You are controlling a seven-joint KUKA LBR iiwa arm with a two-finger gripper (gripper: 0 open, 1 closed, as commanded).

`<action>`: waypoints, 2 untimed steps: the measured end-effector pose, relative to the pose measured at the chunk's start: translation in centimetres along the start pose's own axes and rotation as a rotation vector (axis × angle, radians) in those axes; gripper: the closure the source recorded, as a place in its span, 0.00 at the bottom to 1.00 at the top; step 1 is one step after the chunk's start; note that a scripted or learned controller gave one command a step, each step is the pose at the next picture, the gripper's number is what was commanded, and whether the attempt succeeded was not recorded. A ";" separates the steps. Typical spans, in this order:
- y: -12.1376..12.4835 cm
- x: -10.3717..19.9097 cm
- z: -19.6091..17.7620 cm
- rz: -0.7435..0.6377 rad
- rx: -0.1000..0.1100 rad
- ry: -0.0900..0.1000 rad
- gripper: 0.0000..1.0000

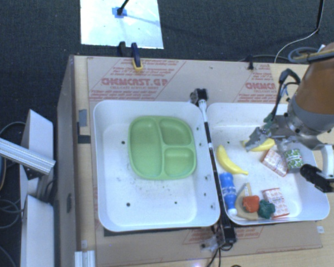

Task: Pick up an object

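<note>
The right bin (236, 121) holds a yellow banana (231, 161), a second yellow piece (264, 145), a blue bottle (227, 187), an orange toy (250, 203), a dark green toy (265, 208), two red-and-white packets (273, 161) (276, 199) and a small green can (293, 158). My gripper (260, 136) is low in this bin, right over the second yellow piece and touching or nearly touching its top. The arm's body hides part of the bin's right side.
A green divided plate (161, 148) lies in the left bin (108, 166). The ridge between the bins (209, 149) runs just left of the banana. A black fitting on the arm (317, 177) hangs over the right bin's right edge.
</note>
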State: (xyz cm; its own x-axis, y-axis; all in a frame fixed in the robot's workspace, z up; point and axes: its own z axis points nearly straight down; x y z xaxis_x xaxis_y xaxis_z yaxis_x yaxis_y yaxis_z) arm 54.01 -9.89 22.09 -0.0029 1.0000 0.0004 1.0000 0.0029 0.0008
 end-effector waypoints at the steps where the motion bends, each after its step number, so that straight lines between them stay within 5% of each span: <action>1: 5.7 -9.1 3.4 0.003 -0.001 -0.003 0.00; 2: 8.6 -10.8 12.2 0.000 0.002 0.000 0.00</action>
State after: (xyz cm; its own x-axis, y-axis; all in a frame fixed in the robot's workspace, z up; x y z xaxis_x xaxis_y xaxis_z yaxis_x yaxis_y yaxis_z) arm 62.65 -20.62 9.89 -0.0031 1.0000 0.0001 1.0000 0.0031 -0.0015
